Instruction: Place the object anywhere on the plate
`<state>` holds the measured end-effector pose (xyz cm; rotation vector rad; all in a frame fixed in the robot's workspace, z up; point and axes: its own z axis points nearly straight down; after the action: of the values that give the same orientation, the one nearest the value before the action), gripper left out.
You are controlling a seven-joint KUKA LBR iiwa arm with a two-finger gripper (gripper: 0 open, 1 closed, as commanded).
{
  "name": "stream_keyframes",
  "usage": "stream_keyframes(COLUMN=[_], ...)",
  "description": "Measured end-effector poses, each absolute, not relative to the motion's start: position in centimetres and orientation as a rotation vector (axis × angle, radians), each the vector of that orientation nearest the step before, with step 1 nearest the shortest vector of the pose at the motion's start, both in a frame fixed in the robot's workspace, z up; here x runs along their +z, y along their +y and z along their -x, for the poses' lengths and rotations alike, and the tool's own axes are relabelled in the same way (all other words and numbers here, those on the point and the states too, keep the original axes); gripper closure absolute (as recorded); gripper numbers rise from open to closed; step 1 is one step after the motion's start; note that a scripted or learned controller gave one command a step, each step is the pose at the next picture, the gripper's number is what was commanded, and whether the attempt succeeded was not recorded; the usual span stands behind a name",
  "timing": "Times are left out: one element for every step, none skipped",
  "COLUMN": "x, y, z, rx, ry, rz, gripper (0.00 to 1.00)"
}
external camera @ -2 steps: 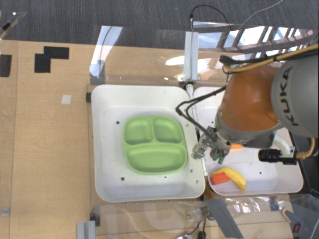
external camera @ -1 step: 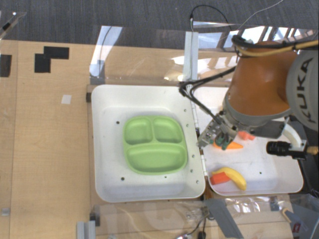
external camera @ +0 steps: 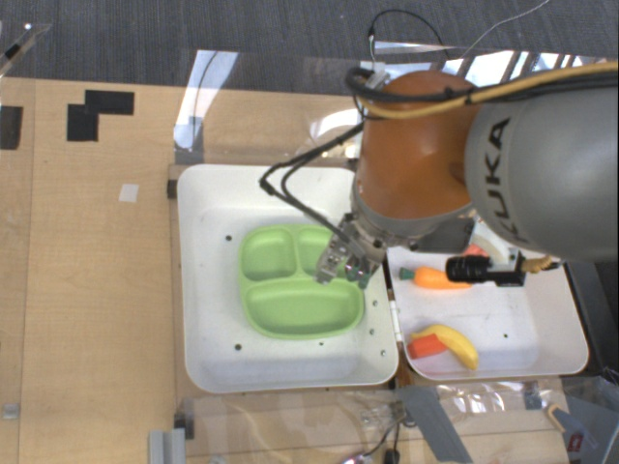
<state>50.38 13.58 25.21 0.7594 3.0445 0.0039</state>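
A light green divided plate (external camera: 290, 298) lies in the left white bin (external camera: 208, 259). My gripper (external camera: 345, 264) hangs over the plate's right edge, near the upper right compartment. I see nothing clearly between its fingers; their tips are small and dark against the plate. In the right bin (external camera: 551, 341) lie an orange carrot (external camera: 432, 278), a yellow banana (external camera: 455, 343) and a red piece (external camera: 427, 348) beside the banana.
The big orange and grey arm (external camera: 455, 153) covers the upper part of the right bin and the bins' shared wall. A black cable (external camera: 290, 177) loops over the left bin's top. Wooden bench lies to the left.
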Motion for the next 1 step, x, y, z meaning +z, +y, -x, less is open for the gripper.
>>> stream_keyframes(x=[20.71], y=[12.0], z=[-54.99], rx=[0.003], ry=[3.117], rz=[-0.368], gripper=[1.0])
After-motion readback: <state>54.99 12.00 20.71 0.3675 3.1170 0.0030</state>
